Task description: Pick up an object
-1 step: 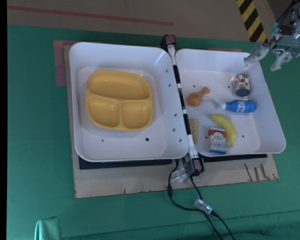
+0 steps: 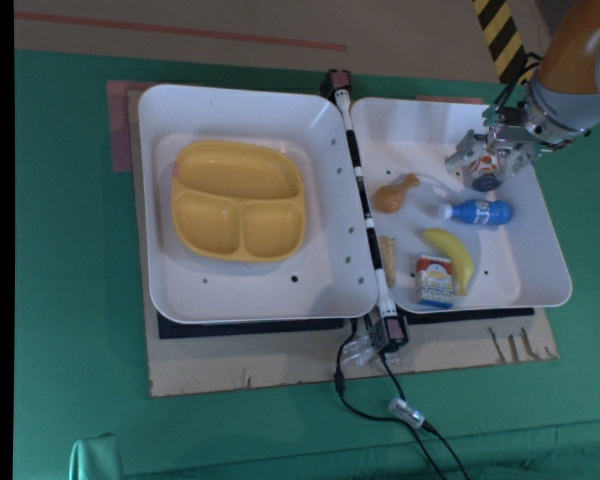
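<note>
Camera view from above shows two shallow white bins side by side on a bench covered in green cloth. Left bin (image 2: 180,288) contains a yellow divided tray (image 2: 238,200) with three compartments. Right bin (image 2: 540,268) contains several items: a toy drumstick (image 2: 394,192) near the divider between the bins, a blue bottle (image 2: 478,211) lying on its side, a banana (image 2: 452,254) below the bottle, a small red and white carton (image 2: 434,279) touching the banana's left side, and a small cone-shaped piece (image 2: 387,247) beside the divider. The arm (image 2: 580,53) reaches in from the right, with the gripper (image 2: 488,160) at the upper part of the right bin. A small round object (image 2: 486,174) with a blue base sits between the gripper fingers, just above the blue bottle. Whether this object is clear of the bin floor cannot be determined.
</note>
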`<state>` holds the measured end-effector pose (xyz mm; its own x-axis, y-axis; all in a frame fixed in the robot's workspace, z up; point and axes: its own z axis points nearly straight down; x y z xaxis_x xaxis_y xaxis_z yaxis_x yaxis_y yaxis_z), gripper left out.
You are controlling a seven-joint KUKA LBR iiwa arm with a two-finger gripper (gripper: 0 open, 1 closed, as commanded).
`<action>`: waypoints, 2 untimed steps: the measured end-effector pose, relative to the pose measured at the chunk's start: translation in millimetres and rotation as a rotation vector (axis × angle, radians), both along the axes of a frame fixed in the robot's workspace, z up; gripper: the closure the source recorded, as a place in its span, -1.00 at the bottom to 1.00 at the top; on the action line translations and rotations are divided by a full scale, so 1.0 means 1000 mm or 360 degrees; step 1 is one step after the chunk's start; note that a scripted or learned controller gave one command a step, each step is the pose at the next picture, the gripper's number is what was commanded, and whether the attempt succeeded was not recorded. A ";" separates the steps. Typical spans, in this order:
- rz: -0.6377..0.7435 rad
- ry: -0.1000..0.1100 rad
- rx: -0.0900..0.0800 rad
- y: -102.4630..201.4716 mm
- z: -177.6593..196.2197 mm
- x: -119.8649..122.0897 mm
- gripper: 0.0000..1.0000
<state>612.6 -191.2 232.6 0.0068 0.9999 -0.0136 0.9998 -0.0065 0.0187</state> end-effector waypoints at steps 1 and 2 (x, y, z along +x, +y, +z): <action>-0.0010 -0.0029 -0.0013 -0.004 0.019 0.003 1.00; 0.0004 0.0013 0.0008 0.003 -0.001 0.090 1.00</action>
<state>702.4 -188.7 231.3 0.0040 1.0000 -0.0083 0.9999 -0.0039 0.0106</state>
